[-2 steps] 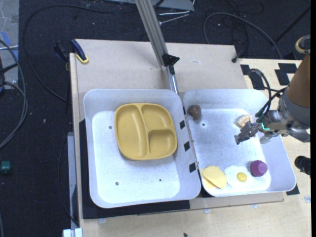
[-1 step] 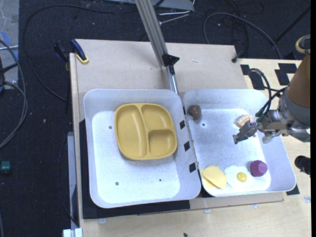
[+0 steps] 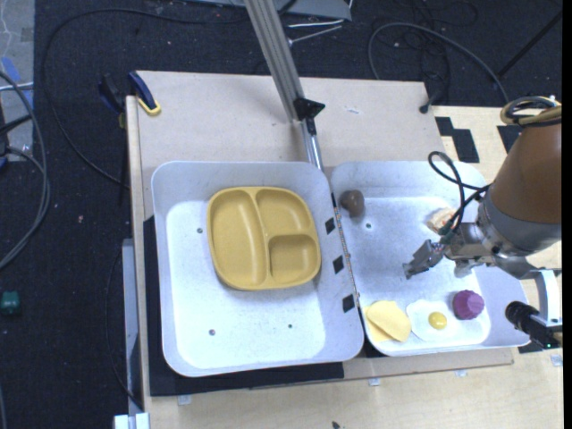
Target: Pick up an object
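In the camera view the gripper (image 3: pixel 420 264) hung low over the right bin (image 3: pixel 384 231), near its middle. I could not tell its state — it was too small and dark. Nothing showed between its tips. The nearest candidates lay toward the bin's near edge: an egg (image 3: pixel 435 318) just below the gripper, a purple piece (image 3: pixel 467 305) to its right, and a yellow wedge (image 3: pixel 388 320) to its left, with the long axis running roughly from upper left to lower right. A brown ball (image 3: pixel 353 203) sat far up-left — round, without clear direction.
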Robot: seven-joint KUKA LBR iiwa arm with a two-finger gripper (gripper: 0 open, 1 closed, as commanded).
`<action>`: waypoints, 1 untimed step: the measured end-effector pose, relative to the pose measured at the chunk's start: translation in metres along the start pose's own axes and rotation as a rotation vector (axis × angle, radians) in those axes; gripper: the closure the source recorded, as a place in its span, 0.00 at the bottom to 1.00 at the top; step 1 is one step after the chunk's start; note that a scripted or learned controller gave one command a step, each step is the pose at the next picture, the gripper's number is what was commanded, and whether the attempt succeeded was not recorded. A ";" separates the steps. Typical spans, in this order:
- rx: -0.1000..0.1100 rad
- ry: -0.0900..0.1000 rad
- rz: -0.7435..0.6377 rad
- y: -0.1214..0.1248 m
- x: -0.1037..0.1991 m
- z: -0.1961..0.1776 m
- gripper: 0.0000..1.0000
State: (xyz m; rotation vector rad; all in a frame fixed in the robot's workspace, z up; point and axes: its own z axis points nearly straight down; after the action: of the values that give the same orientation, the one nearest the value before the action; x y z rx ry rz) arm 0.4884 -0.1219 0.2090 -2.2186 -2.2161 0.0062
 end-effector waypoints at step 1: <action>-0.002 0.000 0.000 -0.003 0.003 0.044 0.00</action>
State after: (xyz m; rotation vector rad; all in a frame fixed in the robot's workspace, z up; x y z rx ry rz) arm 0.4850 -0.1190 0.1651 -2.2196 -2.2167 0.0044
